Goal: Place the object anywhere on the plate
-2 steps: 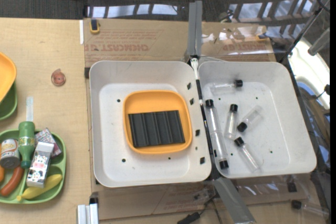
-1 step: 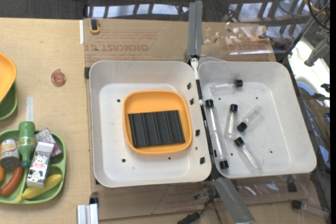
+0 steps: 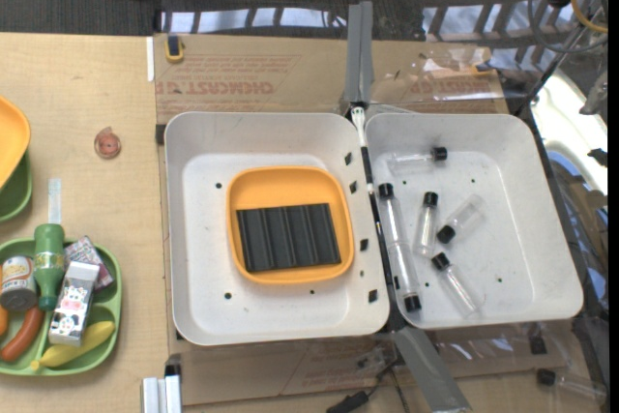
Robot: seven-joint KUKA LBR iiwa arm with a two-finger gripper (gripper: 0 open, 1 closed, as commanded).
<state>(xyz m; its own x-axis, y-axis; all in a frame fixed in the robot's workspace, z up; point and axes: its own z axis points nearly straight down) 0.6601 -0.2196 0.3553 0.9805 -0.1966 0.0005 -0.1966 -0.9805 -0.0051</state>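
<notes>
On the orange plate (image 3: 290, 182), in the middle of the left bin (image 3: 198, 208), a dark ribbed block (image 3: 290, 238) is lying flat. It is sitting square to the plate and fully inside its rim, with orange showing on all four sides.

Step, as a judgement: if the block is the task's object, the placing is looking finished and the release and retreat are what is closing out. Jaws: cannot tell whether they are apart or together.

Right bin (image 3: 513, 256): several clear tubes with black caps are lying loose, among them one near the far wall (image 3: 426, 156), a group near the middle (image 3: 426, 218) and a long one (image 3: 397, 251) along the wall beside the left bin. If one of these is meant instead, the next move is calling for a pick here and a carry over the shared bin walls to the plate.

Edges and room:
- The plate is leaving a bare white band of bin floor around it, widest on the left and near sides.
- The block is taking up most of the plate's well, so spare plate surface is limited to the rim strip.
- The grey divider post (image 3: 360, 53) is standing at the far end of the joint between the bins, so a crossing nearer the middle is looking clearer.
- The tubes against the wall are looking awkward to close on, while the middle ones have open floor beside them.

Off to the left on the tabletop (image 3: 87, 92), a green tray of toy food (image 3: 97, 329) is standing well apart from both bins.
</notes>
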